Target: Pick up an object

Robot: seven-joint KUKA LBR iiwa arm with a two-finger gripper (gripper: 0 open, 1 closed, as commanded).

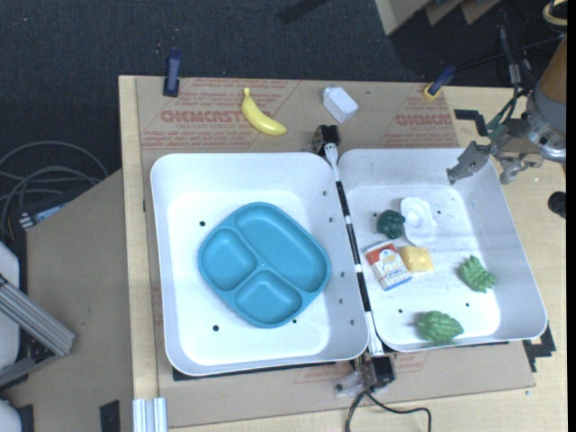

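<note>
The right bin (504, 241) holds several small items: a dark green piece (391, 222), a white lump (418, 220), a yellow block (417, 259), a red and white carton (387, 267), and two leafy green toys (476, 274) (439, 327). My gripper (487, 168) hangs over the bin's far right corner, above and to the right of the white lump. Its two fingers are spread open with nothing between them.
A blue divided plate (263, 262) lies in the left bin (171, 196). On the bench behind the bins sit a yellow banana (261, 115), a small white block (339, 103) and two blue clips (172, 72) (438, 83).
</note>
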